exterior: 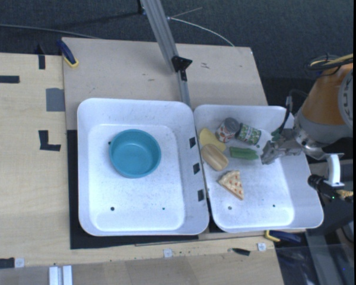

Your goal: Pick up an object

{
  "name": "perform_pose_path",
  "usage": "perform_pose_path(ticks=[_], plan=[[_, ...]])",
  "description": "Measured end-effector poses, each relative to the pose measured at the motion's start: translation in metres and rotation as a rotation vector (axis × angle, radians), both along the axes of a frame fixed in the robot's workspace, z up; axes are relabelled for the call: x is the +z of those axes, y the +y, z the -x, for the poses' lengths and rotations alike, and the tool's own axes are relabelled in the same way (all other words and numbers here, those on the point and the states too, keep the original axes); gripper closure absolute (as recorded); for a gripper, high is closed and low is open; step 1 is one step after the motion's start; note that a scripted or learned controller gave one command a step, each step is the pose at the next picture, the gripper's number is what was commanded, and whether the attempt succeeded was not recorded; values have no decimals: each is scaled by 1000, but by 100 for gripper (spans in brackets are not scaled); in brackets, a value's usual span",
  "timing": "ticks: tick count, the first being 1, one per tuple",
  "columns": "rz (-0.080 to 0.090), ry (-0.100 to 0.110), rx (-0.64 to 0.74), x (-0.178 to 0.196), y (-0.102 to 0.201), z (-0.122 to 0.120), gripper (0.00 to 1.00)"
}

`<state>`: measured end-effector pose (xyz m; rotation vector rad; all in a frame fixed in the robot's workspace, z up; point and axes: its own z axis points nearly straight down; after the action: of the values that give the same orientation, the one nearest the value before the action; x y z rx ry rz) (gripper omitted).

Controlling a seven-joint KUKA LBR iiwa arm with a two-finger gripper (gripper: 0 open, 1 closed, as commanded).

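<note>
The right bin (pixel 285 209) holds a small can (pixel 229 128) lying beside a green-labelled bottle (pixel 250 135), a green stick-shaped piece (pixel 243 153), a yellow piece (pixel 209 137), a tan bread roll (pixel 214 157) and a pizza slice (pixel 232 183). My gripper (pixel 270 153) hangs low over the right bin, just right of the green piece and below the bottle. Nothing shows between its fingers.
The left bin (pixel 101 212) holds a blue bowl (pixel 134 152). A slanted metal pole (pixel 163 31) runs down to the gap between the bins. The grey and orange arm (pixel 326 108) fills the right side beyond the bin.
</note>
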<state>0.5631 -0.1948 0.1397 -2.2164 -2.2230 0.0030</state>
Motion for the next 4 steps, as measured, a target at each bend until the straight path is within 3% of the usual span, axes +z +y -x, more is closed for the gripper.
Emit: perform_pose_path(ticks=[1, 2, 4], plan=[[2, -7, -2, 62, -5, -2, 100], [2, -6, -1, 98, -4, -3, 100], [-1, 0, 2, 93, 86, 26, 100]])
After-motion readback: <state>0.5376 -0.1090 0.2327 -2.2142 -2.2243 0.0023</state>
